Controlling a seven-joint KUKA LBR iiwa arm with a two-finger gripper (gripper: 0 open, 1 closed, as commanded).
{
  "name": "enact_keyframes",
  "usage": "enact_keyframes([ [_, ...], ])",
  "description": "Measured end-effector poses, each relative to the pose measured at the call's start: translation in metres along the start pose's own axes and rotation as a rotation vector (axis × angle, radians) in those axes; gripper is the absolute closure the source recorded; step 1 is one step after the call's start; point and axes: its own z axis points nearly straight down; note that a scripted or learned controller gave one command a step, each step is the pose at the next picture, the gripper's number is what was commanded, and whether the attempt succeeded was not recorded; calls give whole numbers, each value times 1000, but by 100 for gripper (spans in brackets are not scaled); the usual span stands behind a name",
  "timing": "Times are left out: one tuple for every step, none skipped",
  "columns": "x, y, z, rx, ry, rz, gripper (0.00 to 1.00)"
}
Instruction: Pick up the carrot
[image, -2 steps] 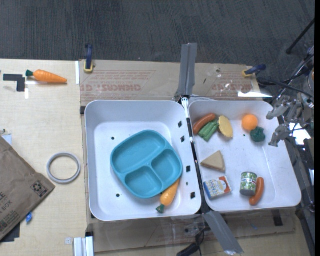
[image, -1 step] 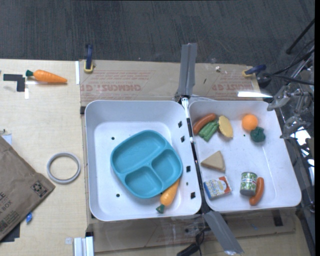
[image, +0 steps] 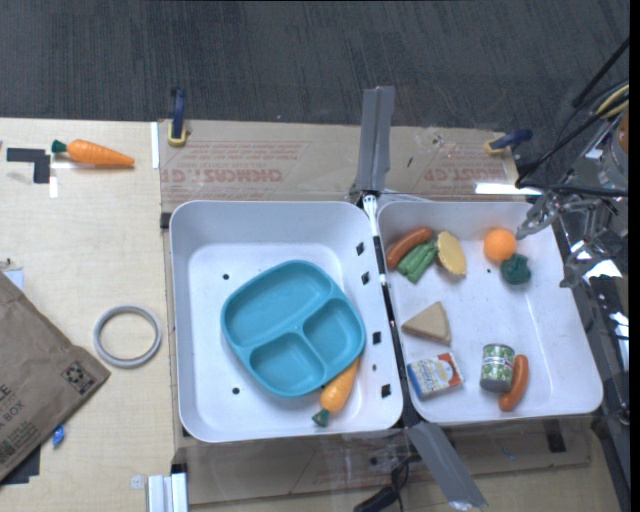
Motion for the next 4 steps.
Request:
enact_keyframes([
  [-6,-3,6,0,-1,-313,0],
  [-43,-25,70,0,-2,-560,0],
  [-44,-24,14,1,-3,-1070,0],
  [-23,-12,104,-3,-2,-902,0],
])
